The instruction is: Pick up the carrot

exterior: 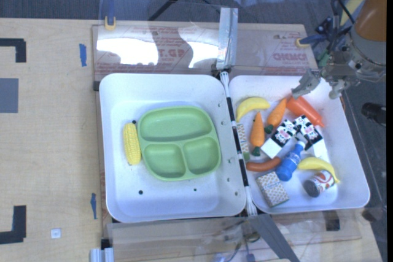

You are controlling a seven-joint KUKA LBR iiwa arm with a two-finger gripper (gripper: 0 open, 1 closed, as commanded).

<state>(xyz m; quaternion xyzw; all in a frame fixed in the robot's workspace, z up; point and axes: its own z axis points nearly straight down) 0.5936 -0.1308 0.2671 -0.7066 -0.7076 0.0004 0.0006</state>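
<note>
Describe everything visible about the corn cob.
The corn cob is a small yellow toy, plastic-looking, with rows of bumpy kernels. It lies flat on the floor of the left bin, its length running toward and away from the camera. It rests against the left edge of the green divided plate, apart from the other objects.

Two white bins: the left bin (116, 95) and the right bin (356, 181). The left one has one green tray (178, 143) with three compartments and one corn cob (131, 143). The right one has two bananas (251, 105) (318, 164), what look like three carrots (256, 129) (277, 112) (305, 110), one sausage (264, 164), one blue bottle (290, 162), one can (319, 184), one patterned box (274, 189) and one black-and-white box (288, 133).
</note>
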